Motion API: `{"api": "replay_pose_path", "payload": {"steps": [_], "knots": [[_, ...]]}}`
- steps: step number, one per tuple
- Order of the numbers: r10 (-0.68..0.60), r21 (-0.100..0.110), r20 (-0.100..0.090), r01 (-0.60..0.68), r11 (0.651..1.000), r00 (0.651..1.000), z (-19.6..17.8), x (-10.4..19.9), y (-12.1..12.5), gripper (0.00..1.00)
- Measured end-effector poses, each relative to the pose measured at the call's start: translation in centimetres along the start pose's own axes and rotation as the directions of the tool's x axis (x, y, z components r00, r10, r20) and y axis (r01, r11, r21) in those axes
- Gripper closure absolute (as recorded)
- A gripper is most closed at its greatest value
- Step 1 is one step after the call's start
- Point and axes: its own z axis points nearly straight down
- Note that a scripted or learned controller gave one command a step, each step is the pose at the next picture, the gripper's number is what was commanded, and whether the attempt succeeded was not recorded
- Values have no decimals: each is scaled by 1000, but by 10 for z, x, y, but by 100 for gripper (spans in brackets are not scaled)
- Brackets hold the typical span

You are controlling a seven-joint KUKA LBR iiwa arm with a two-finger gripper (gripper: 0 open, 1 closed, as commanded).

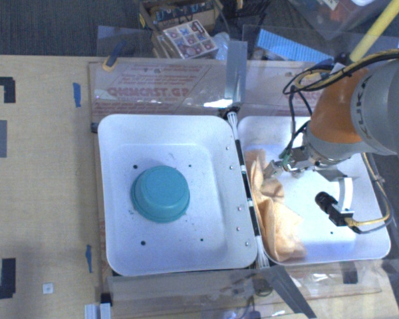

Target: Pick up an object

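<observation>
A teal bowl (161, 193) lies upside down in the middle of the left white bin (114, 133). A crumpled tan cloth (280, 222) lies along the left wall of the right white bin (362, 246). The grey arm with its orange band (334, 115) reaches in from the right over the right bin. My gripper (277, 168) is low at the upper part of the cloth, at its right edge. The wrist hides the gripper's tips, and I cannot tell whether it touches the cloth.
A black fitting (333, 208) with a yellow cable hangs from the arm over the right bin's floor. A clear plastic sheet and boxes (185, 37) lie behind the bins. A tan bench top (33, 178) stretches to the left.
</observation>
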Motion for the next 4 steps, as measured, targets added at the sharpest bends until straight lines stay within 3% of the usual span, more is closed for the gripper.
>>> {"api": "replay_pose_path", "payload": {"steps": [1, 2, 3, 4], "knots": [[-143, -1, -1, 143, 990, 990, -1, 7, -33, 0], [-14, 9, -3, 14, 1000, 1000, -96, 45, -10, 0], [-105, 8, -4, 105, 994, 995, -3, -6, -31, 0], [-89, 0, 1, 89, 996, 996, 0, -8, 18, 0]]}}
